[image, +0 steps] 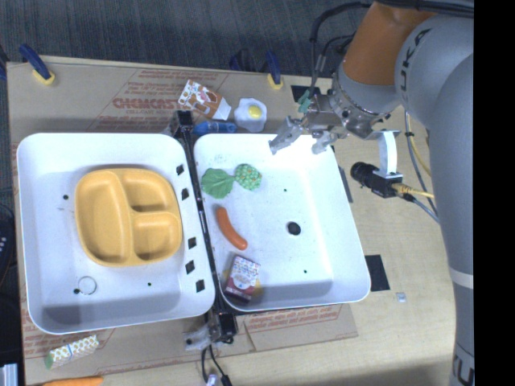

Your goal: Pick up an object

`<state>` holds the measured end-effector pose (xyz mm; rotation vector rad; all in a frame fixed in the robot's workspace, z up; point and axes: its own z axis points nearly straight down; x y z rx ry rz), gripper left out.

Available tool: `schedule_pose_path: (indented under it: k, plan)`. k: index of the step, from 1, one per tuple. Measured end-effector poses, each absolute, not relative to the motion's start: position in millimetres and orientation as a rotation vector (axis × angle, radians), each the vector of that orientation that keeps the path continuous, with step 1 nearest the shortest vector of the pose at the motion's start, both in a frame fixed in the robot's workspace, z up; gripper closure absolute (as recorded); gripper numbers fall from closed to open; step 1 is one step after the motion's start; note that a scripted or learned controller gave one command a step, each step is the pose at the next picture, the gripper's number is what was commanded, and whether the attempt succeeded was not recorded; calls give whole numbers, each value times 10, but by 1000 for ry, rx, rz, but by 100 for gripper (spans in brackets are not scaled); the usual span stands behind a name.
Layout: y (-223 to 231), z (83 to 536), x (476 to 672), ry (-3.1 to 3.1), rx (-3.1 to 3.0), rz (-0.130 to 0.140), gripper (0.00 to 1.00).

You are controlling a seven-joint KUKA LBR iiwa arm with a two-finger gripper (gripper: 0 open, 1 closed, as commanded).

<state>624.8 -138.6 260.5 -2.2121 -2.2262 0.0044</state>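
The two-finger metal gripper point(302, 136) hangs over the far right corner of the right shallow white plastic bin point(342, 252), with its fingers spread apart and nothing between them. So the step in hand is, I judge, the approach: no object is picked yet.

Nearest to the gripper, to its left and a little lower in the view, lie a round green speckled toy point(248, 176) and a flat green leaf-shaped piece point(216, 182), touching each other. Further from it is a slim orange sausage-shaped toy point(231, 227), then a small dark red packet point(242, 277) at the near wall (it leans on the rim). Farthest, in the left bin, sits a yellow divided plastic tray point(129, 214).

The next move calls for travelling left and descending over one object.
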Motion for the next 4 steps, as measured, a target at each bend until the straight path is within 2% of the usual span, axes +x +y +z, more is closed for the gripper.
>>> schedule_pose_path:
  k: [1, 2, 3, 4]
  plan:
    - [-1193, 1202, 5896, -2161, -2272, 7, 0]
    - [-952, 1051, 5470, -2427, -1985, 4, 0]
    - [-954, 1153, 5475, -2432, -1979, 5, 100]
    - [-954, 1153, 5475, -2431, -1979, 5, 0]
